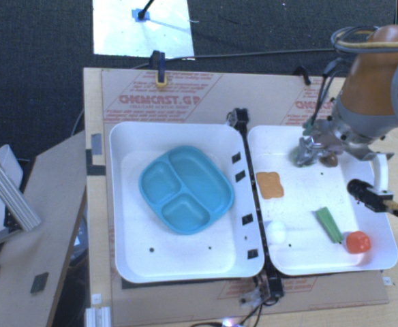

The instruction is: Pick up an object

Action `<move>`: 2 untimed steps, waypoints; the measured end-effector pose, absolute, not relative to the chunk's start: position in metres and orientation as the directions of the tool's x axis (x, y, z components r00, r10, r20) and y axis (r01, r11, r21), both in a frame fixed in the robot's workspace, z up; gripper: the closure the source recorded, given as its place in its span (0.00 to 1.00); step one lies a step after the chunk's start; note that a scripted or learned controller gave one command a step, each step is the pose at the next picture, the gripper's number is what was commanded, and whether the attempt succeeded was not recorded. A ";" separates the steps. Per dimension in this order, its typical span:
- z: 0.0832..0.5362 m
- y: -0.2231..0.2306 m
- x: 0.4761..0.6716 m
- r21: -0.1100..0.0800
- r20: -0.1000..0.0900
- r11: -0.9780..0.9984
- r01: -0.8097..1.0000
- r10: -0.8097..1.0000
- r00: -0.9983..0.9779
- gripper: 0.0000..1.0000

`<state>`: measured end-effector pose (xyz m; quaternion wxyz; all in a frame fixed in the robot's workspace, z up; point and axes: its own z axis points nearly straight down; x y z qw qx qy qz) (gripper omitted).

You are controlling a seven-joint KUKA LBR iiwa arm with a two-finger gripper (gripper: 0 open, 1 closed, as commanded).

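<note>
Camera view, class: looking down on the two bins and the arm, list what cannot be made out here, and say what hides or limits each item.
1. Gripper: blurred and small in the camera view; open or shut is unclear.
2. Brown thing beside it: mostly hidden by the arm's wrist, identity unclear.
3. White object in the right bin: blends into the white floor, shape unclear.
4. Arm: cut off by the right edge.

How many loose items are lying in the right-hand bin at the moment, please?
4 visible: an orange slice near the divider, a white ball below it, a green stick, and a red-orange ball. The gripper may hide more.
</note>
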<state>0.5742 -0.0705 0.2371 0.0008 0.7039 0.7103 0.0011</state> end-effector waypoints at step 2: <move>0.233 0.028 0.586 0.002 0.001 0.009 1.000 1.000 -0.009 1.00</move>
